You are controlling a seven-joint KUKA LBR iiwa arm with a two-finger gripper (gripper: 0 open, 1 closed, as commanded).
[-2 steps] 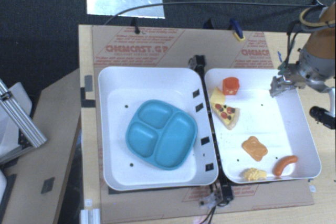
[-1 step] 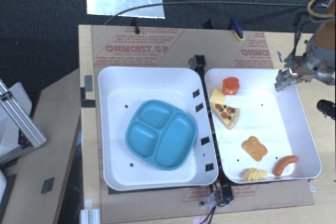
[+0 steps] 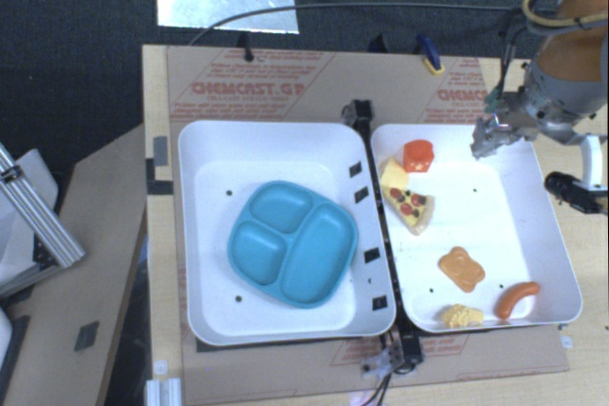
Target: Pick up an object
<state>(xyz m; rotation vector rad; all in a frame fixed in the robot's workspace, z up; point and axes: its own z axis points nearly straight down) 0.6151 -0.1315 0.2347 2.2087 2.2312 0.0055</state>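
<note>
**Pick-up not yet begun: every object rests in its bin**

From left: one blue divided plate [image 3: 292,244] lies in the left bin [image 3: 205,162]. The right bin [image 3: 547,247] holds one red block [image 3: 418,155], one pizza slice [image 3: 407,198], one toast piece [image 3: 461,268], one yellow piece [image 3: 461,316] and one sausage [image 3: 517,299]. The gripper [image 3: 487,140] hovers at the far rim, carrying nothing; its opening cannot be told

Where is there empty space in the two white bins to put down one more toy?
The right bin has bare floor between the pizza slice and its right wall, above the sausage. Its left edge and lower corner are crowded: red block, pizza slice, toast, yellow piece. In the left bin, the blue divided plate takes the middle; bare strips run above and left of it.
</note>
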